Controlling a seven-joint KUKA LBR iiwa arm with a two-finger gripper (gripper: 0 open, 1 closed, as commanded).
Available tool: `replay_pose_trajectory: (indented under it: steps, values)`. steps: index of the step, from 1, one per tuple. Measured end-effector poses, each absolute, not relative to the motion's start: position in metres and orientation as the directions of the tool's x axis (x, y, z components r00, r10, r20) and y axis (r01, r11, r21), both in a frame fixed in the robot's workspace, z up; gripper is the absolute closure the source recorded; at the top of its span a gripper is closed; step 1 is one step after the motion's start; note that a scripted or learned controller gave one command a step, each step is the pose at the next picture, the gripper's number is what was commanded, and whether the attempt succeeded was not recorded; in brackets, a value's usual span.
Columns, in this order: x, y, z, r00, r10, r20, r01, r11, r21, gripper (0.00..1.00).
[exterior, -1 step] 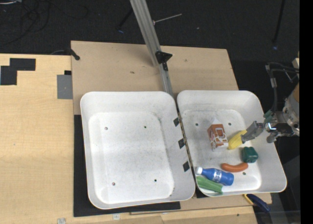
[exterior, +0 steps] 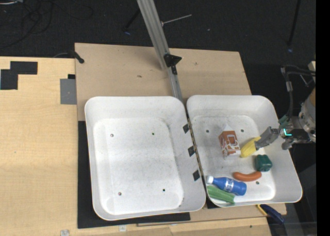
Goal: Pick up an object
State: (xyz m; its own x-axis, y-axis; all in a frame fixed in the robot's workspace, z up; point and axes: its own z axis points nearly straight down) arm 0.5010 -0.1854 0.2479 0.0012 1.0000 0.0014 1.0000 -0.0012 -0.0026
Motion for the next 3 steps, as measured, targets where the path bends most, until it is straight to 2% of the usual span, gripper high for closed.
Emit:
replay_pose_trajectory:
  steps: [2,3]
  values:
    - [0.502,-0.173,0.125,0.001,1.000,0.004,1.000,-0.001,-0.010,0.00]
    - [0.502,-0.173,0.091,0.002,1.000,0.001,1.000,-0.002,-0.001,0.00]
